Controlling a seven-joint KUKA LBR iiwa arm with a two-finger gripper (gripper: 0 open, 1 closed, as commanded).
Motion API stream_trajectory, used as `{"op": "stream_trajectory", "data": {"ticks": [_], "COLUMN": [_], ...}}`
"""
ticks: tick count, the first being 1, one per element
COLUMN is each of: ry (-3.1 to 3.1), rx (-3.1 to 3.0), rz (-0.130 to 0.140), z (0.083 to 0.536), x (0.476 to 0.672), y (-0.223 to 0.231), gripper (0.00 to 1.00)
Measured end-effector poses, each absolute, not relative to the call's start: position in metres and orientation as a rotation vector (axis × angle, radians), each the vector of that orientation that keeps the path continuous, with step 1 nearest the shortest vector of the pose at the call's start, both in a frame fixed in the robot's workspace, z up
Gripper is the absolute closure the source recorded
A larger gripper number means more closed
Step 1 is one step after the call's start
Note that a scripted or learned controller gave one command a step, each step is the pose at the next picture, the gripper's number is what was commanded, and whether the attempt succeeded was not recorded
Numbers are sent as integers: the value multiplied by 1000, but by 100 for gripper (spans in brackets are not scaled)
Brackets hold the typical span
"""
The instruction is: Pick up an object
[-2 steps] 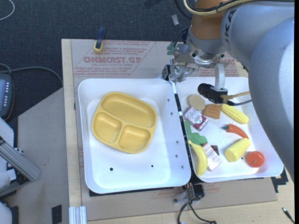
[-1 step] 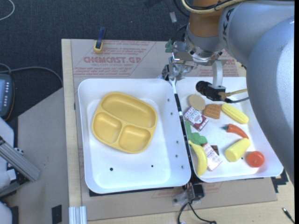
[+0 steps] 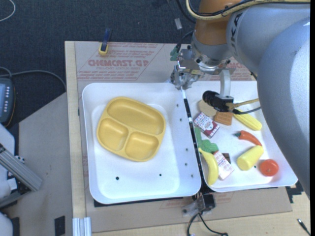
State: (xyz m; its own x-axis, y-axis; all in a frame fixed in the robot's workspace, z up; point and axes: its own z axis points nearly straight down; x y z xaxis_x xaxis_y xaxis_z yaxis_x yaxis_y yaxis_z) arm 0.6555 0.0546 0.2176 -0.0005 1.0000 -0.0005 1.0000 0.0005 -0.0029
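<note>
Camera view, single frame. We log the grey arm [image 3: 266, 28] entering from the right, across the far side of the right bin [image 3: 246, 186]. The left bin [image 3: 172, 151] holds one yellow compartment plate [image 3: 130, 128], lying flat. The gripper [image 3: 181, 80] sits over the far end of the rims where the bins meet; we cannot tell whether it is released or clenched. Nothing is seen held. The candidate objects all lie in the right bin: banana [image 3: 210, 165] near the divider, corn cob [image 3: 247, 121], yellow lemon-like piece [image 3: 250, 157], red-and-white packet [image 3: 206, 123], orange carrot [image 3: 250, 137], red tomato [image 3: 268, 167].
</note>
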Motion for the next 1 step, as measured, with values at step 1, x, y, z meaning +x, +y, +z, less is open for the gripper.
{"op": "stream_trajectory", "data": {"ticks": [1], "ry": [-2226], "rx": [-2222], "rz": [-5], "z": [235], "x": [666], "y": [53], "gripper": [100]}}
